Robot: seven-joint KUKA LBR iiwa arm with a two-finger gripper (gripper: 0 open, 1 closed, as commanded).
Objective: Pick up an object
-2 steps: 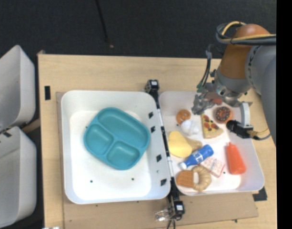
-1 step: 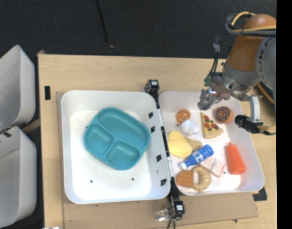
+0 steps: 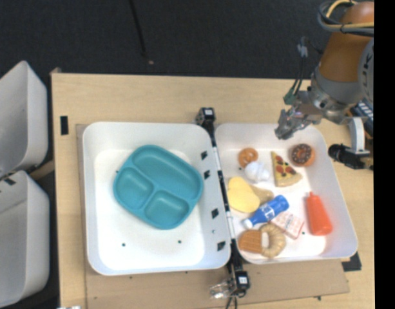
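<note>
Currently your gripper [image 3: 289,129] hangs over the right bin [image 3: 339,227] at twelve o'clock, holding nothing; its spread I cannot tell. Toys crowd from centre toward six; the pizza slice [image 3: 284,170] could slip sideways.

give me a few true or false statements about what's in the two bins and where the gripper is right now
1. A teal divided plate lies in the left bin. True.
2. The pizza slice lies in the left bin. False: it lies in the right bin.
3. The gripper hangs over the right bin's far edge. True.
4. The red bottle is between the gripper's fingers. False: it lies in the bin, well apart from the gripper.
5. The blue bottle lies beside the red bottle's far side. False: it lies left of it.
</note>
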